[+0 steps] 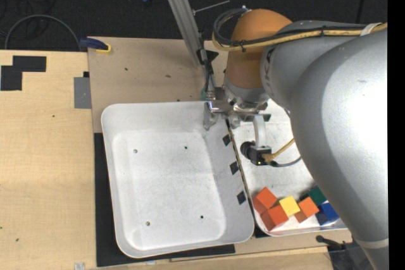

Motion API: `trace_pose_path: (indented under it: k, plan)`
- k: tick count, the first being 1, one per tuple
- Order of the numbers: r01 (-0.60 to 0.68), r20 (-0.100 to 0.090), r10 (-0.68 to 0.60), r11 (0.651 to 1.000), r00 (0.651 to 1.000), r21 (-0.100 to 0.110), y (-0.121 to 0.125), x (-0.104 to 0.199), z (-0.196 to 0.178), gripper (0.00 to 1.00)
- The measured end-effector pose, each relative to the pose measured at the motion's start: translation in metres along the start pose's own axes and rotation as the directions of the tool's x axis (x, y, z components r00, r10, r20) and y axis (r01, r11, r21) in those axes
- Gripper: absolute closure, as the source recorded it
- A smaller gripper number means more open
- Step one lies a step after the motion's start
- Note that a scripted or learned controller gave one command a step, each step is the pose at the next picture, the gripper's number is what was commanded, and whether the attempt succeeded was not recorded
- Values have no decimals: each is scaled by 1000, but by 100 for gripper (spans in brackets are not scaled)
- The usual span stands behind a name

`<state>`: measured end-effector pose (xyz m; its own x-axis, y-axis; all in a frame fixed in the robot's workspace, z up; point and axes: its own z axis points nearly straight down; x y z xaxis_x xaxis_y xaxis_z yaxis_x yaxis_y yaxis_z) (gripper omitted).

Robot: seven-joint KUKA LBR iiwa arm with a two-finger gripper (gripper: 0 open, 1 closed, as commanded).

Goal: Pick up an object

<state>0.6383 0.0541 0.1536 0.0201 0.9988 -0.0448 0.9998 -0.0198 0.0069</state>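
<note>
Pincer (211, 112) is hanging over the far right corner of the left bin (120, 129), right by the wall where it's meeting the right bin (276, 128). Honestly can't tell if it's open or closed from this angle, since the wrist is blocking too much, and I'm not seeing anything in it. The blocks are sitting bunched at the near end of the right bin: orange block (266, 198), red block (276, 217), yellow block (290, 205), and a blue block (327, 214) peeking out by the arm. They're all lying well apart from the pincer. I'm guessing the pick isn't done yet, with the whole approach and grab left to go.
</note>
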Motion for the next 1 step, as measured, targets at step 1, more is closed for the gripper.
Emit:
trace_pose_path:
  k: [1]
  plan:
    - [4, -20, -4, 1000, 1000, 0, 0, 11, 0, 0]
